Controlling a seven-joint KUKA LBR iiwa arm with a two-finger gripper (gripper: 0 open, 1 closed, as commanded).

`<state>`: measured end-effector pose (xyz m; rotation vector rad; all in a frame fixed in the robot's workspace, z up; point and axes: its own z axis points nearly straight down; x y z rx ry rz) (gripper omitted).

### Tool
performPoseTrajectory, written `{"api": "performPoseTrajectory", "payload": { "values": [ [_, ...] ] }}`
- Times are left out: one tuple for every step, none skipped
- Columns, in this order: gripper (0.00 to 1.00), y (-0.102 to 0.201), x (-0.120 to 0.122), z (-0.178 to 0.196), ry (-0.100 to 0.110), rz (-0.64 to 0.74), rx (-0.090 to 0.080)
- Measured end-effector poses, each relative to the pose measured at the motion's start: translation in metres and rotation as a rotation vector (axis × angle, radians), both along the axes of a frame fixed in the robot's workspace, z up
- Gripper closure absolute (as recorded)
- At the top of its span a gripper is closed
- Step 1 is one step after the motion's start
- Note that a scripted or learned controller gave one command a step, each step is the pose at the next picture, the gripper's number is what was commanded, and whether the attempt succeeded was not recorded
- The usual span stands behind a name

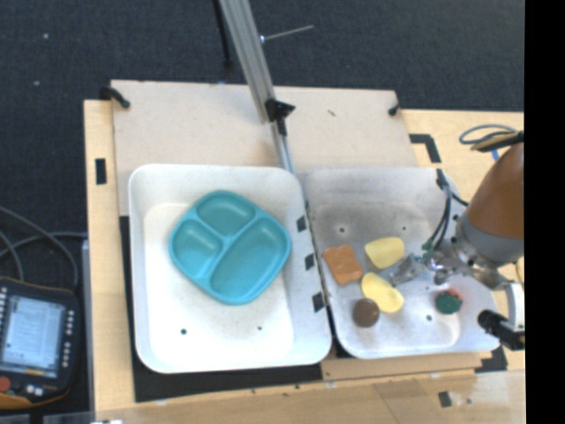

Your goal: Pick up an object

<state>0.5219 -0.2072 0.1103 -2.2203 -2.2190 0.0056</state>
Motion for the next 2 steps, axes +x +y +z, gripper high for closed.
{"api": "performPoseTrajectory", "payload": {
  "values": [
    [1.0, -0.001, 0.003, 0.015, -0.009, -0.003, -0.001],
    [1.0, -0.003, 0.007, 0.058, -0.011, 0.003, -0.002]
  ]
}}
